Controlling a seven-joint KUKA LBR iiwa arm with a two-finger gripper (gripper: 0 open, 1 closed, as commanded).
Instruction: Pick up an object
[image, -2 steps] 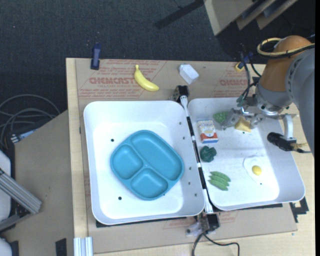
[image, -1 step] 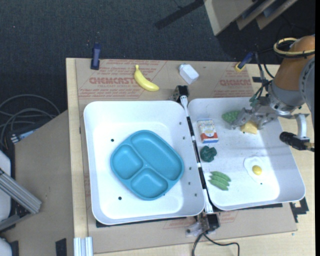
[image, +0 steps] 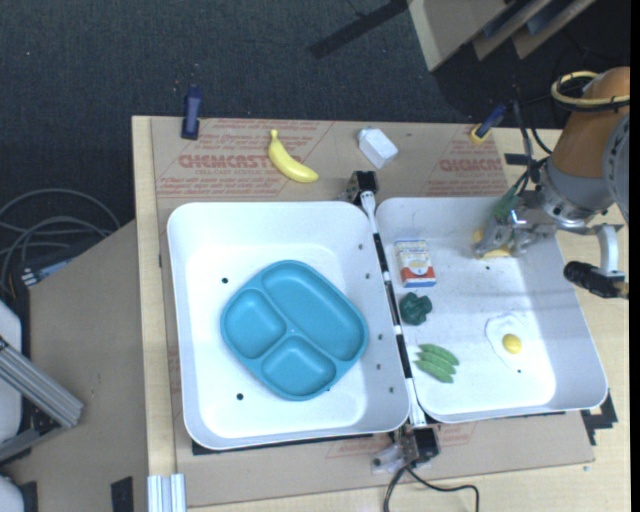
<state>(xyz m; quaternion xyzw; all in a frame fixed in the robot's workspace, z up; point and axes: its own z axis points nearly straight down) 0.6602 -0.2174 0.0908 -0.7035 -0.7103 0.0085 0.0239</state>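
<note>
The tool (image: 497, 237), grip state unclear, hovers by the right bin's (image: 570, 390) far edge; the small carton (image: 414, 262) nearby looks light, stiff, best pinched across its narrow sides.

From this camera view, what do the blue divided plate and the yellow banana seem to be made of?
The blue three-compartment plate looks like moulded plastic: uniform colour, soft sheen, rounded edges. The small yellow banana is probably a plastic or rubber toy: flat, even yellow without spots, though the view is too small to be sure.
</note>
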